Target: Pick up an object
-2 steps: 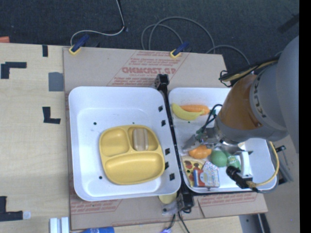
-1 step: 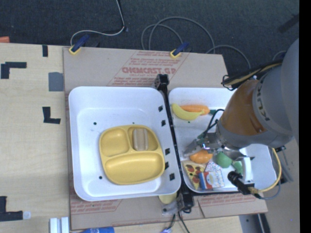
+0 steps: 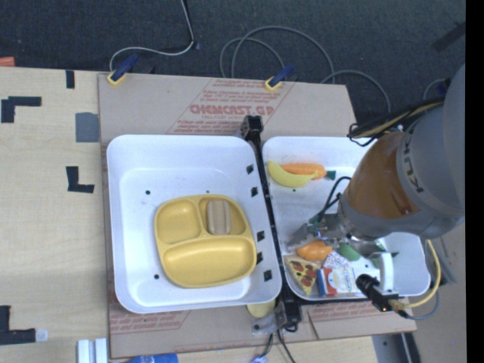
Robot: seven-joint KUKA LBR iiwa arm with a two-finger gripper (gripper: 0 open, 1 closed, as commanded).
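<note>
The right bin [image 3: 412, 274] holds several small items. A yellow banana [image 3: 284, 175] and an orange carrot [image 3: 307, 169] lie together at its far left. At the near left are an orange rounded item [image 3: 313, 250], a pizza slice [image 3: 302, 274] and a white, red and blue packet [image 3: 333, 280]. A green piece [image 3: 349, 251] shows under the wrist. My gripper [image 3: 324, 231] hangs low over the bin's middle, just above the orange item. The arm's grey and orange body [image 3: 393, 184] hides the bin's right half.
In the left bin [image 3: 132, 165] lies a yellow divided plate [image 3: 204, 259] with a tan piece [image 3: 219, 216] in its upper right compartment. A black divider [image 3: 261, 195] separates the bins. Cables run across the dark floor behind the bench.
</note>
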